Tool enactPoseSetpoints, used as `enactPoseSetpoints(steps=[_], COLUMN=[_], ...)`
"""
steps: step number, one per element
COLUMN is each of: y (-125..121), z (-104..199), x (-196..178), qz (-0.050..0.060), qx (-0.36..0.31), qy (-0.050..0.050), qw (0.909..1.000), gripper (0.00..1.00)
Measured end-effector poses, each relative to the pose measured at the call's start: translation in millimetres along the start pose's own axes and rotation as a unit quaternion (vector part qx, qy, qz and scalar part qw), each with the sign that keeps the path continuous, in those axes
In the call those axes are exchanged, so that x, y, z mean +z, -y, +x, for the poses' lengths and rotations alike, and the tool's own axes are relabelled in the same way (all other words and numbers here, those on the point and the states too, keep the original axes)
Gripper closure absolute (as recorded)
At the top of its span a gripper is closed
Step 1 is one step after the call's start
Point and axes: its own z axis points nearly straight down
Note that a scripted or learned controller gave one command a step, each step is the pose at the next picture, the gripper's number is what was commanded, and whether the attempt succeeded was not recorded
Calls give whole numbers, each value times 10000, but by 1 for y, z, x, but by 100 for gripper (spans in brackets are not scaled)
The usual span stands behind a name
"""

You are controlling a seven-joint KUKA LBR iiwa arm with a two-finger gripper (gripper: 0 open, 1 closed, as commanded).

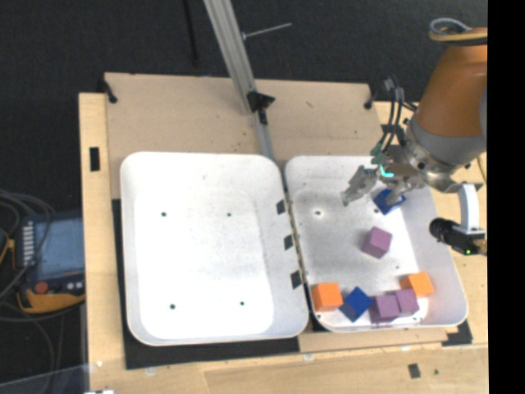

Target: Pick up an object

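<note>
Nearest the camera, along the 6 o'clock rim of the right bin (305, 220), five cubes lie in a loose row. From 7 o'clock round toward 4 o'clock they are an orange cube (326, 295), a blue cube (356, 303) touching it, a pair of purple cubes (394, 305) pressed side by side, and a second orange cube (421, 283) just beside that pair, against the bin's right wall. The left bin (205, 245) sits at the right bin's 9 o'clock, with their edges meeting along a line of small black clips. Off the bench at 9 o'clock, a handheld control pendant (49, 261) lies among cables on the dark floor.

Farther in, near the middle of the right bin, a lone purple cube (376, 242) rests tilted on the floor, well apart from the row.

Beyond it, toward 12 o'clock from that cube, the gripper (373, 191) hangs low over the far part of the right bin. A tilted blue cube (387, 201) shows just below it and seems to touch it. The view does not settle whether the claw is apart, together or clamped on this cube, so no grasp can be claimed. The grey and orange arm (455, 97) rises from the gripper toward 1 o'clock.

Farthest, a slanted aluminium rail (234, 48) runs from the bins' junction up toward 11 o'clock, across the bare wooden bench (180, 113).
</note>
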Motion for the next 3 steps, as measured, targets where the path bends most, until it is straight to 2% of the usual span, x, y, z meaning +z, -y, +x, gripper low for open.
enactPoseSetpoints(steps=[1, 3], y=[-1, 1], z=[0, -15], x=[-2, 103], qz=[-26, 10], qx=[9, 24], qy=[3, 11], qw=[10000, 10000], gripper=[0, 0])
